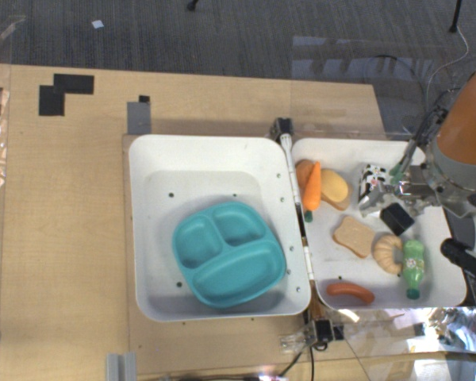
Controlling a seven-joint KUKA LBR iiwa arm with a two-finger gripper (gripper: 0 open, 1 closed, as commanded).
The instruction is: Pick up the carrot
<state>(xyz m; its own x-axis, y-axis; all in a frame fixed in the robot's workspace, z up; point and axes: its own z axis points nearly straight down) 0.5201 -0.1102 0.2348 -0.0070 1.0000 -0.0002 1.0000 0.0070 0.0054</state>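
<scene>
At the near edge of the right bin (452,296) a red sausage (350,293) lies along the front wall. Just behind it, toward the right, a green bottle (413,265) lies with its cap pointing to the near wall, touching a croissant (388,253) on its left. A slice of bread (353,236) lies flat beside the croissant, near the bin's middle.

In the left bin (147,213) a teal divided plate (228,253) sits toward the near right corner.

The gripper (381,201) hangs over the right half of the right bin, the grey arm (464,145) with its orange band reaching in from the right. Whether the fingers are spread or closed cannot be told; nothing is visibly between them. A small black-and-white toy (370,178) sits just beside the gripper, on its far left.

Farther left, a yellow bun-like piece (334,188) lies near the far wall. The carrot (311,186) lies against the left wall of the right bin, lengthwise, green tip toward the near side, touching an orange item (303,171) beside it and well apart from the gripper.

The tabletop (63,236) beyond carries black tape marks (62,92).
</scene>
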